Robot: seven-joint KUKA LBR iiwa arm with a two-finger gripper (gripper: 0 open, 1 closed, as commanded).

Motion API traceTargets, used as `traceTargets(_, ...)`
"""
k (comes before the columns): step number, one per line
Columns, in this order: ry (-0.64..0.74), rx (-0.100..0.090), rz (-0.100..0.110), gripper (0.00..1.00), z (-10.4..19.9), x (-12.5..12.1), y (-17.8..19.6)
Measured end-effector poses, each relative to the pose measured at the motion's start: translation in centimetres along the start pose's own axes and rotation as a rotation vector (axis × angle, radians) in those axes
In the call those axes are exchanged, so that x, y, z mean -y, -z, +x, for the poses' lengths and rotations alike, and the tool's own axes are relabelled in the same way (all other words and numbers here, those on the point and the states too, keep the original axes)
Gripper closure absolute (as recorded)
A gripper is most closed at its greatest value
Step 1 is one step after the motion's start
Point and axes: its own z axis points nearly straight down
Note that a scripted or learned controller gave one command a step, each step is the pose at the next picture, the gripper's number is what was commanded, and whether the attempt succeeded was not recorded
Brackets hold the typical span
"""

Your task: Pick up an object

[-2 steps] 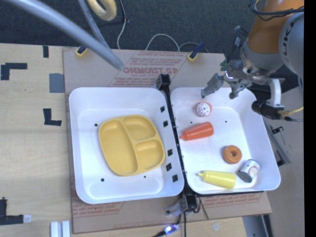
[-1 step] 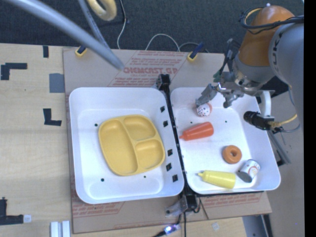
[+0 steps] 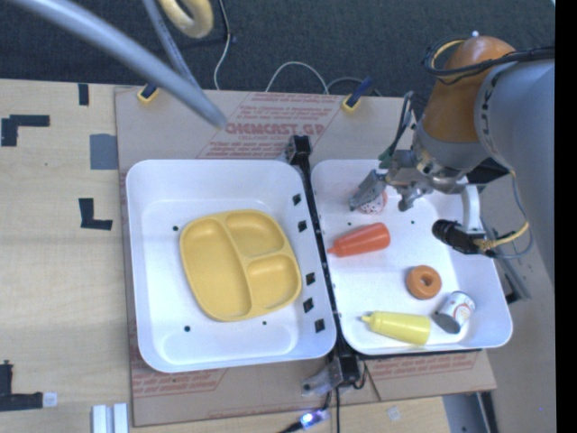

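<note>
In the right bin [image 3: 487, 269] lie an orange carrot-shaped toy [image 3: 361, 240], a brown doughnut [image 3: 423, 281], a yellow squeeze bottle [image 3: 397, 327], a small silver can [image 3: 453, 312] and a small white-and-red item [image 3: 373, 204]. My gripper [image 3: 386, 197] hangs over the bin's far left part. Its two fingers are spread apart, so it is open. The left finger [image 3: 365, 194] is right at the white-and-red item, and nothing sits between the fingers. The carrot toy lies just in front of the gripper.
The left bin [image 3: 153, 242] holds a yellow divided plate [image 3: 242, 263]. A black divider [image 3: 311, 242] runs between the bins. The arm's grey body and orange band [image 3: 469, 79] loom over the right bin's far right side, with cables [image 3: 469, 234] hanging nearby.
</note>
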Motion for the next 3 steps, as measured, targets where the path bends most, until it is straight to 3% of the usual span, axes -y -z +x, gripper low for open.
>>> traceTargets(1,0.001,0.0,0.003,0.0,0.2,-0.2,-6.4)
traceTargets(2,0.002,-0.002,-0.002,1.0,0.3,-0.4,-5.0)
traceTargets(3,0.0,-0.001,-0.007,1.0,-0.2,-0.2,-0.7)
